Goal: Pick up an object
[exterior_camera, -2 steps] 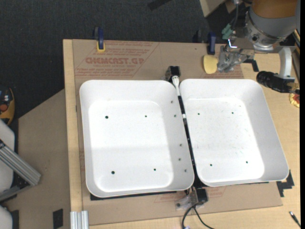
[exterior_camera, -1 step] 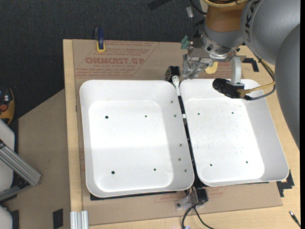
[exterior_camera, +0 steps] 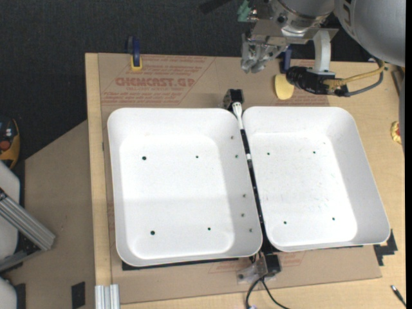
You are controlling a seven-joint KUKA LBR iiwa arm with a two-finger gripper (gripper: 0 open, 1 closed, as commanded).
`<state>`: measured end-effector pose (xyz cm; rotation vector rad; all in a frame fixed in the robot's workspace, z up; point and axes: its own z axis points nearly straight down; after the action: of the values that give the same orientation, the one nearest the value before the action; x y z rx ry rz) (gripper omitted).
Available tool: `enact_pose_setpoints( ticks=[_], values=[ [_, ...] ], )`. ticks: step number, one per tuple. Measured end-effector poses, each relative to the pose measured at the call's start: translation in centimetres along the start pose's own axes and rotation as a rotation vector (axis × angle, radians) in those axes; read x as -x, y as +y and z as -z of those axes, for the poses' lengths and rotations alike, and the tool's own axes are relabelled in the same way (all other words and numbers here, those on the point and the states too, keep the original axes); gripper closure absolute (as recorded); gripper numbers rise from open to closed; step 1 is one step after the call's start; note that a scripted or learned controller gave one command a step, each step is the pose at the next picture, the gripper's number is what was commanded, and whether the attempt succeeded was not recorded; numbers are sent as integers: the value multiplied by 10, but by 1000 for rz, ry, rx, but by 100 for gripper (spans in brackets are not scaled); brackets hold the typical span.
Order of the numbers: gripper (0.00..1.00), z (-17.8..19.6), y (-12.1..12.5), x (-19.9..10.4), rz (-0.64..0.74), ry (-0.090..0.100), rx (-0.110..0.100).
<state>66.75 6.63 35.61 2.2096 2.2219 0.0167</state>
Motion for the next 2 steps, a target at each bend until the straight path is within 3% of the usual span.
enact_pose_setpoints(
  ticks=[1, 2],
  values=[
    [100, -82, -3, -77, 1, -1, -21],
    [100, -16, -1, 86, -21, -10, -3]
  ],
)
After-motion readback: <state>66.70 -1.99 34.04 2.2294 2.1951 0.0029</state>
